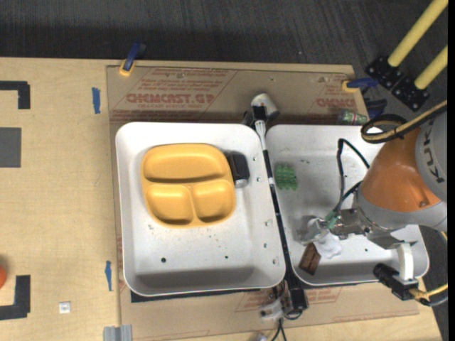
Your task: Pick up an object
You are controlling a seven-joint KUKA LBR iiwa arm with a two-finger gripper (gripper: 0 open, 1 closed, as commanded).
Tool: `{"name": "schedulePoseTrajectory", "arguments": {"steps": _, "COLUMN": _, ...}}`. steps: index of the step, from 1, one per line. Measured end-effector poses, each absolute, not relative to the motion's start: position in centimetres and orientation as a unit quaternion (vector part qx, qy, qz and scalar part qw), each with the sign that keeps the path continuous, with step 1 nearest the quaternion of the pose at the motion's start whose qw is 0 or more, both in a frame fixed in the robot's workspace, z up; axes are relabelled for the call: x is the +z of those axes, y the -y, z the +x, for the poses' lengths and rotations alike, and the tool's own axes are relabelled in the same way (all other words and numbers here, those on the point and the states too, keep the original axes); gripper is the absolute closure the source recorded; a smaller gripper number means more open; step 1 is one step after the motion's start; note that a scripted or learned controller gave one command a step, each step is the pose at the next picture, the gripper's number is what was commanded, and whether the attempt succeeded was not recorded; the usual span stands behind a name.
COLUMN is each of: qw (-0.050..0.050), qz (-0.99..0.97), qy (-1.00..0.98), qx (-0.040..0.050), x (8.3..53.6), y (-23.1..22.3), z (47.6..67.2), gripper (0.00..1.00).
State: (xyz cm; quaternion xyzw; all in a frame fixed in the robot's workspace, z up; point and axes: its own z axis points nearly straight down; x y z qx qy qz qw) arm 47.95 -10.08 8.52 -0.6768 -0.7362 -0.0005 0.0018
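- Looked like a robotics lab or test cell, not a home.
- Had a plywood bench (57,190) marked with black and blue tape.
- Held two white bins (135,212) on printed cardboard (178,94), clamped at the corners.
- Showed loose cables (348,169), dark carpet (213,20), and yellow stand legs (426,20).

Dark carpet floor (213,20) beyond a pale wooden bench (57,190).

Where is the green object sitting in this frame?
The green object lies in the right bin, near its left wall, up-left of the gripper and well clear of the brown block.
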Motion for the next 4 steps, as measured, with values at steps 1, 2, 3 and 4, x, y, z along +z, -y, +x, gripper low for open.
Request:
{"name": "schedulePoseTrajectory", "arguments": {"steps": 1, "qw": 0.001, "qz": -0.677, "qy": 0.736, "qx": -0.0016, "x": 9.5, "y": 10.0, "z": 48.0, "gripper": 1.0}}
{"name": "schedulePoseTrajectory", "arguments": {"steps": 2, "qw": 0.0, "qz": -0.683, "qy": 0.731, "qx": -0.0014, "x": 8.6, "y": 10.7, "z": 48.0, "gripper": 1.0}}
{"name": "schedulePoseTrajectory", "arguments": {"steps": 3, "qw": -0.003, "qz": -0.738, "qy": 0.674, "qx": -0.0012, "x": 8.6, "y": 9.6, "z": 48.1, "gripper": 1.0}}
{"name": "schedulePoseTrajectory", "arguments": {"steps": 4, "qw": -0.002, "qz": -0.728, "qy": 0.686, "qx": -0.0016, "x": 8.6, "y": 11.6, "z": 48.1, "gripper": 1.0}}
